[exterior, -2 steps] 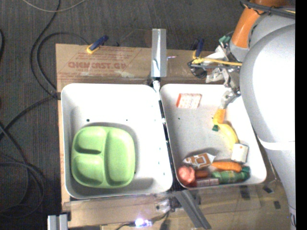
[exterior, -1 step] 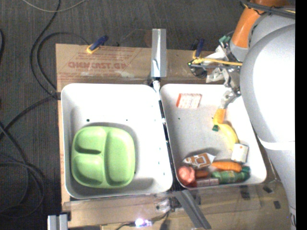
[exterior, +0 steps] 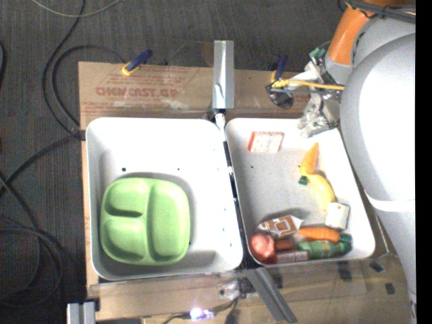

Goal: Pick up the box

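The grey arm is reaching in from the right. A green divided plate is lying in the left bin. The hand is hovering over the right bin's far edge; its opening cannot be told. The small box is lying nearby.

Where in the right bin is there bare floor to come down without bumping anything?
Right bin: its left-centre floor is bare, bordered by the box above, the banana to the right and the carton below. The near edge is crowded with food items. The tool hangs over the bin's far right corner.
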`<state>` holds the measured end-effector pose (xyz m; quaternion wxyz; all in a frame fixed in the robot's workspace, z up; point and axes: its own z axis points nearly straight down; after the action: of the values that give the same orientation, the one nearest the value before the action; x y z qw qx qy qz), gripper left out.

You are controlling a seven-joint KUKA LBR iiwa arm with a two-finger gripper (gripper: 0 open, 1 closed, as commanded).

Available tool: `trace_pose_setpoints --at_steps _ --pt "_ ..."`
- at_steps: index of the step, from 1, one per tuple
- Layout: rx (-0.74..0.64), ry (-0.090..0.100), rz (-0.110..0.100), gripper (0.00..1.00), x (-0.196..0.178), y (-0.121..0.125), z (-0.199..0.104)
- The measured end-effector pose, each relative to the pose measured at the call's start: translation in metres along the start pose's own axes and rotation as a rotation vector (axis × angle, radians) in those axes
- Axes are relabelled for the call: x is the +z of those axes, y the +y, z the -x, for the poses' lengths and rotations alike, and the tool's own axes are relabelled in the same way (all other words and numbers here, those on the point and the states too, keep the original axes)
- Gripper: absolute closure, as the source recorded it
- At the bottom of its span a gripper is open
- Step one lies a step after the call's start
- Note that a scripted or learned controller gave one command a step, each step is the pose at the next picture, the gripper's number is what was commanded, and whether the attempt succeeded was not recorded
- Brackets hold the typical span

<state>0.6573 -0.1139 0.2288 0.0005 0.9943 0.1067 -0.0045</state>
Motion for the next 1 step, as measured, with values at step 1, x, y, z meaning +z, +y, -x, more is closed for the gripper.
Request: trace_pose_setpoints --at_steps 1 --pt "0.011 0.002 0.002 1.0 0.0441 0.0158 0.014"
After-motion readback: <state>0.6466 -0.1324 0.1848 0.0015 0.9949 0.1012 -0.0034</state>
